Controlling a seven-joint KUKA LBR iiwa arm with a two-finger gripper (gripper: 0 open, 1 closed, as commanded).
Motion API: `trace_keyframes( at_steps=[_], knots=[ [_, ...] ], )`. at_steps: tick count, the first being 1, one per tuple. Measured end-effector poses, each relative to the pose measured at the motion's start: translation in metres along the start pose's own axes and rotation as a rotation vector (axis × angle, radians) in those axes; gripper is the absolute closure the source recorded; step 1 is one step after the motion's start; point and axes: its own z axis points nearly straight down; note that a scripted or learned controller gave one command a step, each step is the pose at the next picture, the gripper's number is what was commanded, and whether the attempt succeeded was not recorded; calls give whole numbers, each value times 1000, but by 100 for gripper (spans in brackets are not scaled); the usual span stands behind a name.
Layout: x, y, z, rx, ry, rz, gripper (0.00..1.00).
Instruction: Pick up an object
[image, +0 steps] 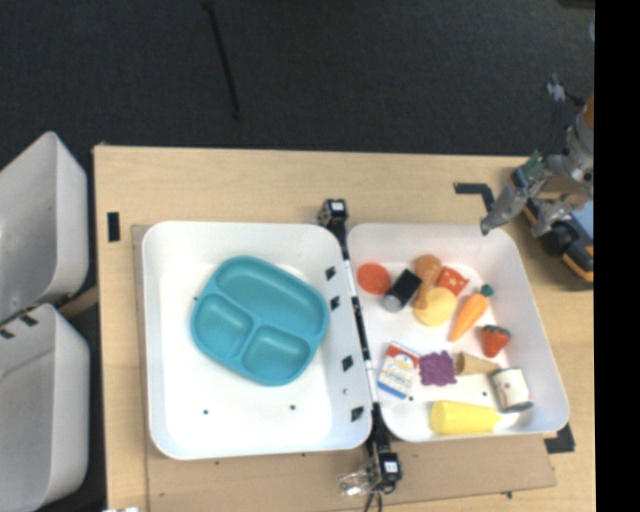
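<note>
While the bench (120, 330) carries two white bins, the left bin (170, 400) holds a teal divided plate (260, 320). Right bin (535, 300) holds toys: yellow block (463, 417) at front, carrot (468, 313), purple grapes (437, 368), strawberry (495, 340), red tomato (373, 278). Arm at right edge, beyond the right bin's far corner; pincer (497, 212) hangs over bare bench, nothing between its fingers, opening too unclear to tell.

Small toy foods crowd the right white bin (535, 300): an orange plastic carrot (468, 314) lying aslant, a red strawberry (494, 340) just beside it, a yellow block (463, 417) near the front rim
</note>
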Motion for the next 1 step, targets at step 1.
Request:
trace_keyframes(
  at_steps=[1],
  knots=[
    [1, 1, -6, -9, -3, -3, 0]
  ],
)
